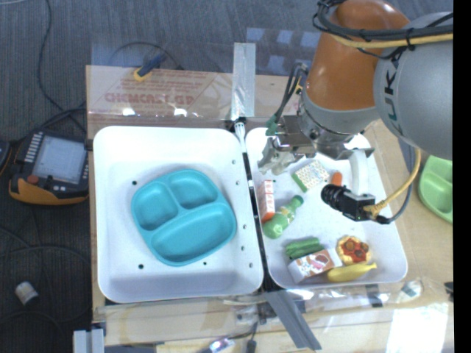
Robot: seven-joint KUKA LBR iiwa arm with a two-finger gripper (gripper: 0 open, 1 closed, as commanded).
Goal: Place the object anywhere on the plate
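Observation:
The blue three-compartment plate [184, 215] lies in the left bin [110, 160] with nothing on it. My gripper [276, 151] hangs over the far left corner of the right bin [394, 259], just right of the wall between the bins. Close below it lie a red and white packet [268, 197] and a green bottle [282, 218]. A green and white card [310, 173] lies just to the gripper's right. The gripper's tip is partly hidden under the orange wrist, and I see no object in its grasp.
Near the right bin's front lie a green vegetable [302, 247], a small box [311, 264], a banana [351, 272] and a pizza slice [353, 249]. A black fitting with a yellow cable [346, 201] hangs mid-bin. A handheld controller [50, 166] sits left of the bins.

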